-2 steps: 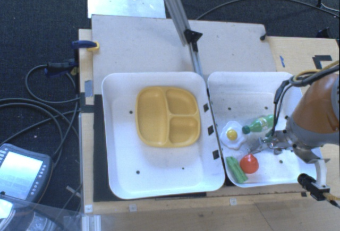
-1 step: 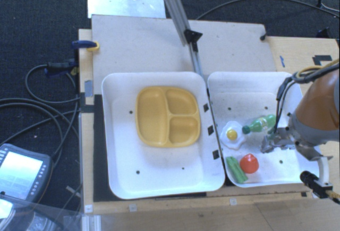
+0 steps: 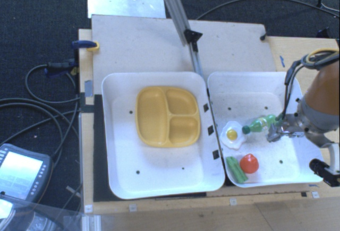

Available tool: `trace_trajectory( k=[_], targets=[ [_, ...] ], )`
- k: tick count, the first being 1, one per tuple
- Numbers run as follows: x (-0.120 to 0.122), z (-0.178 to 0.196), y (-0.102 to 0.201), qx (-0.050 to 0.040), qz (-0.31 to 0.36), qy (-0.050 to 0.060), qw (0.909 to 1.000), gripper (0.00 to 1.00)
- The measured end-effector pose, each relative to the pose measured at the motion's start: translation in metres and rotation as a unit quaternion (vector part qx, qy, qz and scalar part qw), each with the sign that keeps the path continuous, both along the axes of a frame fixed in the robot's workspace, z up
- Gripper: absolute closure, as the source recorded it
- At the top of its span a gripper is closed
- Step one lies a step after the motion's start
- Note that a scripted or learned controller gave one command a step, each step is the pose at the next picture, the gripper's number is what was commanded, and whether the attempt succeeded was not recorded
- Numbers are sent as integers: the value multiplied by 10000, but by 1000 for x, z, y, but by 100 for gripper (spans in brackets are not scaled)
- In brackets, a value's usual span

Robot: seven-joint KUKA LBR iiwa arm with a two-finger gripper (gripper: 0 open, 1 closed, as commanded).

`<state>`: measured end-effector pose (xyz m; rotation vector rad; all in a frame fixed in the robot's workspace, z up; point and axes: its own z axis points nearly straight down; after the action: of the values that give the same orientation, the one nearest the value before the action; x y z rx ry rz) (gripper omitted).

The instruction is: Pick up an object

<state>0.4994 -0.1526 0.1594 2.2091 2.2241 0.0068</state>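
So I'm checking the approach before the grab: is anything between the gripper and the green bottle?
Nothing visible. The gripper sits right at the bottle's right end in the right bin. The fried egg lies at the bottle's far, left end, and the tomato and green pod lie nearer the bin's front rim, off that line.

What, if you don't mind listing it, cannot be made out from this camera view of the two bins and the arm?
- Gripper: too small and blurred to judge its state, or whether it touches the green bottle.
- Arm: cut off by the right edge of the camera view.
- Green vegetable: too small to identify.
- Right bin: its right side is hidden under the arm.
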Motion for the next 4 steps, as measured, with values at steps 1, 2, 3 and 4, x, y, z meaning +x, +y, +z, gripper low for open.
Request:
trace_trajectory(
  k=[1, 2, 3, 4],
  targets=[
    [12, 53, 1, -2, 1, -1, 10000, 100],
    [14, 66, 1, 4, -1, 19, 10000, 100],
    [27, 68, 43, 14, 20, 24, 10000, 100],
    [35, 77, 96, 20, 25, 22, 10000, 100]
  ],
)
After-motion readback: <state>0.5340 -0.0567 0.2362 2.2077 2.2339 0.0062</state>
